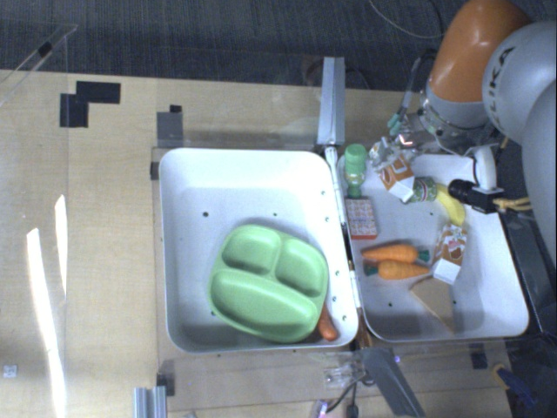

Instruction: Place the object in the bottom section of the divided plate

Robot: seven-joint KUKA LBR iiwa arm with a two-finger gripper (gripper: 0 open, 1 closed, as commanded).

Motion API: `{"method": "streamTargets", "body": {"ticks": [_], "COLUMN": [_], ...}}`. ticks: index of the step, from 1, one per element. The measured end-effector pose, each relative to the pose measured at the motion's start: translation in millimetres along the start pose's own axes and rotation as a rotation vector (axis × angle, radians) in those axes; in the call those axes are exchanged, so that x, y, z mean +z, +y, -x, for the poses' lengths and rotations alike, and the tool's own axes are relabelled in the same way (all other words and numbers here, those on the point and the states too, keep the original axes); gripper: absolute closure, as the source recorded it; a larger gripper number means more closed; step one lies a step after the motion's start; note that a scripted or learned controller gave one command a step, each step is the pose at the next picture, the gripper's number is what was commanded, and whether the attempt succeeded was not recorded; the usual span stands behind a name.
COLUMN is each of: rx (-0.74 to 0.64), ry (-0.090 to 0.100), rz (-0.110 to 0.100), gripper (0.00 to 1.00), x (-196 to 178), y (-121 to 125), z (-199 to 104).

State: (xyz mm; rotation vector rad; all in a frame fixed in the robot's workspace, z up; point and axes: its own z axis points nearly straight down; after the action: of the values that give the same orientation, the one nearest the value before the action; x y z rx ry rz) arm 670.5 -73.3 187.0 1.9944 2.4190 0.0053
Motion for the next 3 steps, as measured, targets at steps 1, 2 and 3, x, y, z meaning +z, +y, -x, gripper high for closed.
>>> {"method": "streamTargets", "body": {"ticks": [1, 2, 3], "rx": [-0.124, -0.294, -0.159], "ry": [0.003, 0.001, 0.004], "rz": [-0.001, 0.002, -0.002], "gripper": [1.00, 1.00, 1.00], "x": [0.4, -72.3, 1.4], "y": [-49.3, -78.0, -78.8], "z": [-71.6, -54.1, -120.1]}}
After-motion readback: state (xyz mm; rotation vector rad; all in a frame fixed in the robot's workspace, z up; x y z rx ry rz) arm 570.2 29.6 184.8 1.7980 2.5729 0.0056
